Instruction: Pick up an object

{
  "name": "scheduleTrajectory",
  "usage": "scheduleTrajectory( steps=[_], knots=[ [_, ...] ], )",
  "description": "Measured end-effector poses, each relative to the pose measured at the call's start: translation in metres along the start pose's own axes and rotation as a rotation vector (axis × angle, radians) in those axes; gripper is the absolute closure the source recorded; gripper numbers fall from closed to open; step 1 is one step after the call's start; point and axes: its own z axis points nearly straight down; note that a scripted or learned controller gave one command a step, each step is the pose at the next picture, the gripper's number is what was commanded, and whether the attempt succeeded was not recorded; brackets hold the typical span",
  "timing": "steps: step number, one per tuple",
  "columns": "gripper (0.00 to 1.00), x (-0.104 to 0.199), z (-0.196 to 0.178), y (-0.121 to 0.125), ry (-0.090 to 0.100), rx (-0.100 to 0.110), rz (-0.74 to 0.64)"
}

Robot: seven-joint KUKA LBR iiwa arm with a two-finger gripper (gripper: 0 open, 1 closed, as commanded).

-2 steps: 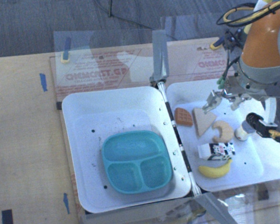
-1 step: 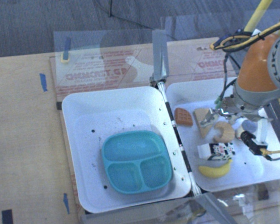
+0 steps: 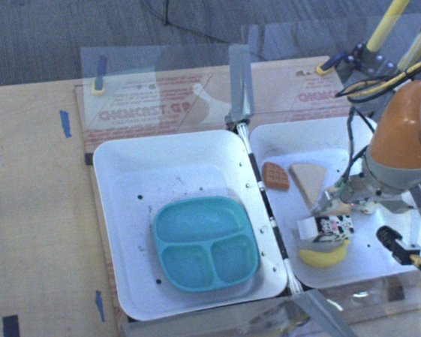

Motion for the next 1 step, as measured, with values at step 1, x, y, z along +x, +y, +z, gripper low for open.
scheduleTrajectory(
  steps=[1],
  knots=[
    [1.00, -0.0043, -0.0095, -0.0003, -0.002, -0.002, 0.007]
  ],
)
